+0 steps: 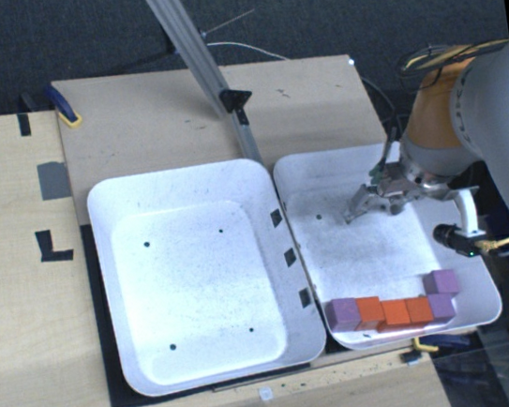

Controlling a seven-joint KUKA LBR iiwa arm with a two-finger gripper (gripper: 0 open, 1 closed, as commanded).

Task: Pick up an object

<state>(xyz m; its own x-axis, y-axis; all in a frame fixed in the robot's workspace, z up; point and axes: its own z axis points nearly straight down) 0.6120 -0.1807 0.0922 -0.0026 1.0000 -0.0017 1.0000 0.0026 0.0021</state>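
Currently, in the camera view, we log the arm (469, 118) reaching into the right-hand bin (326, 177), with the gripper (365, 204) hanging over the bin's upper-middle floor. We cannot tell from this angle how the gripper is set, and we see nothing between its tips, so we record no hold.

The candidate objects sit well apart from the gripper, toward the near rim of the same bin. A purple block (344, 312) lies nearest the dividing wall, an orange block (369, 310) is just beside it, then another orange block (408, 311), and two more purple blocks (441, 293) at the far end of the row, one seemingly stacked on or set against the other. The left-hand bin (189, 274) lies beyond the gripper's tip, across the divider.

We judge the step in hand to be the approach: nothing is grasped yet. The next move calls for travelling toward the row at the near rim, choosing one block, and coming down over it squarely. The blocks touch one another and crowd the wall, so we expect little room beside any of them.
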